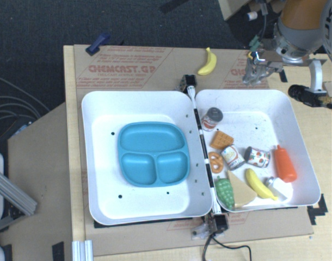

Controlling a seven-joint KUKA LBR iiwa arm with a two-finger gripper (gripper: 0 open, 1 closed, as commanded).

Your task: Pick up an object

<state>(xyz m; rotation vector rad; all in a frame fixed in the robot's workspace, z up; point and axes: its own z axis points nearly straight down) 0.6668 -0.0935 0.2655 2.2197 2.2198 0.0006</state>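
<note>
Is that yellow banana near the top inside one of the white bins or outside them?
Outside. The yellow toy banana lies on the brown board beyond the far rim of the right white bin, touching neither bin.

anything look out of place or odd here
One thing stands out: a yellow toy banana lies on the brown cardboard bench top, outside both bins, behind the right white bin. The other small toys sit clustered inside that bin, including a second yellow banana. The blue sectioned plate lies flat in the left white bin.

"CHEMCAST GP" on brown board (128, 64)
</note>
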